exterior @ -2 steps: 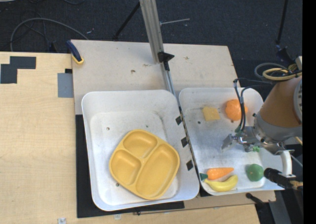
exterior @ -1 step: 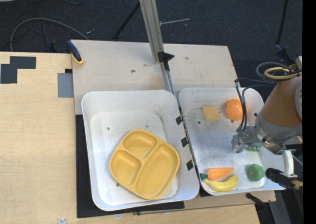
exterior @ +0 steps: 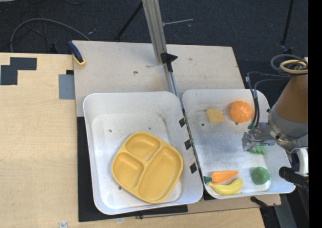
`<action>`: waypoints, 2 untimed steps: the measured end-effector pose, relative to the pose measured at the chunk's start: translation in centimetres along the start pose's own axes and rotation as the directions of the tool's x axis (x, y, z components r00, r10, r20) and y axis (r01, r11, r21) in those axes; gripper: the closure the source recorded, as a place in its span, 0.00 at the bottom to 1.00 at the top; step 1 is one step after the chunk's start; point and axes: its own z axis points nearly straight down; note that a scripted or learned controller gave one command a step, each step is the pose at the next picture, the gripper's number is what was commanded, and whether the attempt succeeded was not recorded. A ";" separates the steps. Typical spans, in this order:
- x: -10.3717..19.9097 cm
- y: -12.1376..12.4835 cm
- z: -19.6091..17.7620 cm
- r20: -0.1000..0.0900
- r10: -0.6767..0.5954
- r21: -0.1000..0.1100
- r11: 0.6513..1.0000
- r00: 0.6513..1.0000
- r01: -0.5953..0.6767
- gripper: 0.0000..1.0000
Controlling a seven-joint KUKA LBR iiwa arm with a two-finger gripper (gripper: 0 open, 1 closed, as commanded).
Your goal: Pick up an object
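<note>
While the arm (exterior: 294, 106) reaches in over the right bin (exterior: 221, 151), I see its gripper (exterior: 253, 141) low above the bin floor, just beside and below a toy orange (exterior: 241, 111). I cannot tell how the gripper is set, because the wrist hides that part. Something small and green (exterior: 258, 149) lies touching or just under the gripper; I cannot tell if it is held. Taking the orange as my landmark: a pale yellow cheese-like block (exterior: 215, 116) lies just to its left, a round green fruit (exterior: 260, 175) lies well below it, and a toy carrot (exterior: 224, 175) and banana (exterior: 227, 186) lie together below and to its left. A yellow divided plate (exterior: 147, 166) rests in the left bin (exterior: 100, 121). I judge the risks are closing beside the small green piece, or nudging the orange so it rolls.
</note>
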 end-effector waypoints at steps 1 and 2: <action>-0.3 0.0 -4.2 0.001 -0.003 -0.002 1.000 1.000 0.003 1.00; 0.0 0.5 -8.6 0.001 -0.004 -0.003 1.000 1.000 0.004 1.00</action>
